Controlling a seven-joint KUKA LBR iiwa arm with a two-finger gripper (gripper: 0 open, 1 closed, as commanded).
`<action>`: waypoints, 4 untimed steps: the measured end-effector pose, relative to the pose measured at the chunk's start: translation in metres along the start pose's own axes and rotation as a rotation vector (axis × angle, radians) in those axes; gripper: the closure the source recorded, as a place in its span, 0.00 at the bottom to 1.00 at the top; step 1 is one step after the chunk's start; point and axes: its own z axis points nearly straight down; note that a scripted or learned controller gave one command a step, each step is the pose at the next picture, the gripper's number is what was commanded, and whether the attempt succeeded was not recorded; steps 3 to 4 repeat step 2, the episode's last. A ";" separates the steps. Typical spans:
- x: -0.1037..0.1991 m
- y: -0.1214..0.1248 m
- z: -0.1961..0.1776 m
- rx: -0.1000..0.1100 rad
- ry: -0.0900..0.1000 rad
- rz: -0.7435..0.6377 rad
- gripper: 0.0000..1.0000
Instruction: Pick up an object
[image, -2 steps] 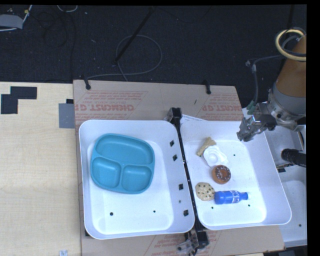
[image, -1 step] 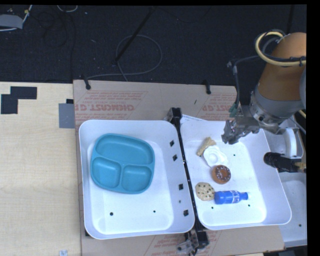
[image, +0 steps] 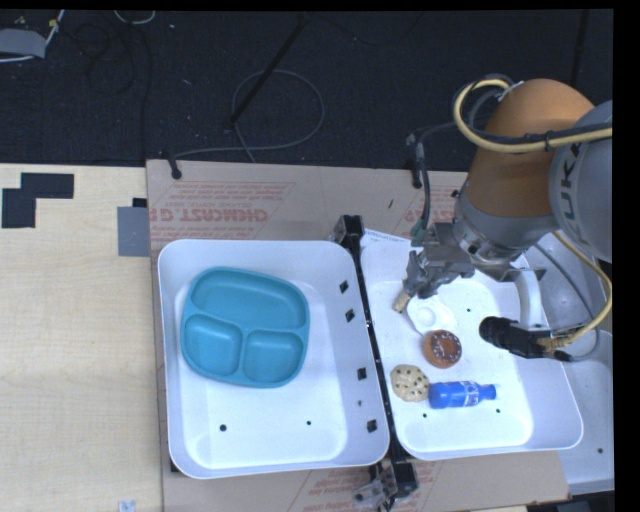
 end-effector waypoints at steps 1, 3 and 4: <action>0.051 -0.006 0.017 0.000 -0.001 0.000 1.00; 0.103 0.002 0.024 -0.002 -0.001 0.000 1.00; 0.103 0.002 0.024 -0.002 -0.001 0.000 1.00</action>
